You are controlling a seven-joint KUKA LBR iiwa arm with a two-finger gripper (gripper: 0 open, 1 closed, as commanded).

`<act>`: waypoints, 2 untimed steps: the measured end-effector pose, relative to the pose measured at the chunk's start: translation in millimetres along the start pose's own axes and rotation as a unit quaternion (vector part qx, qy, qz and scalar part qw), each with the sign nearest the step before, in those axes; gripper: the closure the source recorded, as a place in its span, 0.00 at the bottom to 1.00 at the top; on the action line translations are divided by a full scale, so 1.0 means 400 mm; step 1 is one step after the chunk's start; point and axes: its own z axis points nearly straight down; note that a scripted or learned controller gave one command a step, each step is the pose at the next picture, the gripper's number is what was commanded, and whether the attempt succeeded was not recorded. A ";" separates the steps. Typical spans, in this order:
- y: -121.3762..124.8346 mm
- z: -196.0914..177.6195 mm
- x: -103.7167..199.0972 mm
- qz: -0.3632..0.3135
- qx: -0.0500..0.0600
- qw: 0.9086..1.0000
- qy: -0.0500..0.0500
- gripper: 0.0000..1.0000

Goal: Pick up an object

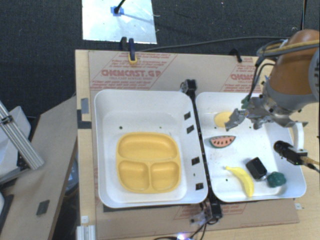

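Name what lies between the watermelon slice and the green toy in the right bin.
In the camera view, a small black block sits between the watermelon slice and green toy.

Toy fruits, loose in right bin

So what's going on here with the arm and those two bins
A robot arm reaches in from the right over the right bin, its claw hovering by a yellow piece near the bin's back. Nothing shows between its fingers. A watermelon slice, a banana, a black block and a green piece lie in that bin. The left bin holds a yellow tray.
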 end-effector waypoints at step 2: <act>-0.018 0.112 -0.005 0.000 -0.003 1.000 -0.001 0.00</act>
